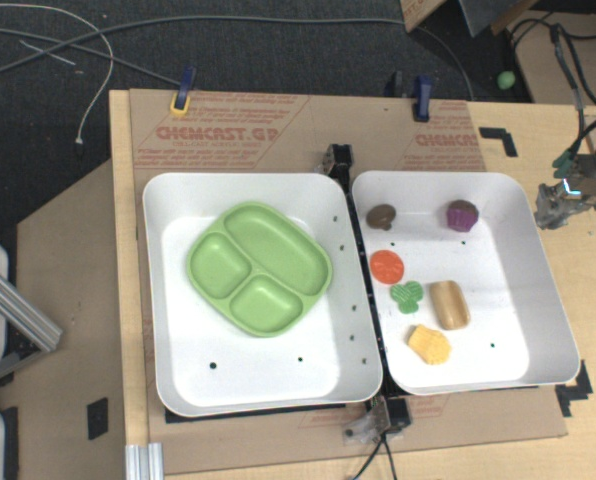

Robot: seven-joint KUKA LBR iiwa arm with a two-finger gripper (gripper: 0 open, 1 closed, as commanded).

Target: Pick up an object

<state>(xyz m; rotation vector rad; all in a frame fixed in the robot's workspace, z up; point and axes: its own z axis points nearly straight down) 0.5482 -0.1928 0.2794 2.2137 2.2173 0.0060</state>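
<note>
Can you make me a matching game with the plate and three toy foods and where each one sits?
Things:
1. green plate
2. purple toy
3. yellow toy
4. brown toy

Places:
A. right bin, nearest the front edge
B. left bin, in the middle
C. right bin, back left corner area
D. right bin, back, right of the brown one

Pairs: 1-B, 2-D, 3-A, 4-C
</note>
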